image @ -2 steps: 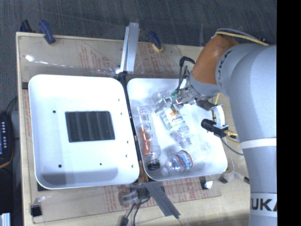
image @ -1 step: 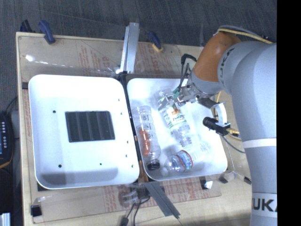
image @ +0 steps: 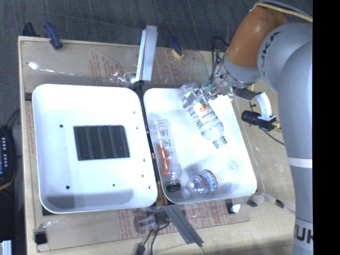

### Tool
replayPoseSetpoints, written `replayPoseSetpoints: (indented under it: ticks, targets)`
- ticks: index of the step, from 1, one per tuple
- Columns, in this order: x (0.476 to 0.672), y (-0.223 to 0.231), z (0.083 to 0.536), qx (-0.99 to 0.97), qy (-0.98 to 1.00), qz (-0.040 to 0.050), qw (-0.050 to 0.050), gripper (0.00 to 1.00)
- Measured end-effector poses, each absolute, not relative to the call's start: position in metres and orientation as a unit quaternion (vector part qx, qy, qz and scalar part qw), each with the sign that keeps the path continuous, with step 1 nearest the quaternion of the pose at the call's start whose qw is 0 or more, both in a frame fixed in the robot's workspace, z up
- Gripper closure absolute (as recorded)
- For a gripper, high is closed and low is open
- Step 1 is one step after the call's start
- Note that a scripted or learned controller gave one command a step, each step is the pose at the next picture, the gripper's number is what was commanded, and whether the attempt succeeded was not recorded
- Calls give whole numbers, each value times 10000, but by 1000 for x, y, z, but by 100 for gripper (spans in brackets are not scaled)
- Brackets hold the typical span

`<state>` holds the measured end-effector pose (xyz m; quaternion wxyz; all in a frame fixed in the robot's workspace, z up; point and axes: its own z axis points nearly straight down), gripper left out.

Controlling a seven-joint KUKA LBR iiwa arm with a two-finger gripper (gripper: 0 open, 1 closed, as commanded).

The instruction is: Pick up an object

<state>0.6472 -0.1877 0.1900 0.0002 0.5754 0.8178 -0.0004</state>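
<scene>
My gripper is over the far edge of the right bin. It is shut on the base end of a clear plastic bottle with a white and orange label. The bottle slants down and to the right from the fingers, and its cap end points toward the bin's right wall. Along the bin's left wall lies a second clear bottle with orange inside, its black cap near the front corner. A crumpled bottle with a blue and red label rests at the front.
The left bin holds a flat dark ribbed rectangle. A grey metal bar rises behind the divider between the bins. Blue clamps grip the bench's far edge. A black cable fitting sticks out beside the wrist.
</scene>
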Motion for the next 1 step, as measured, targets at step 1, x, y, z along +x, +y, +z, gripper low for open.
replayPoseSetpoints:
  ticks: [1]
  targets:
    - [648,-187,199,5740,8189,-9,1,100]
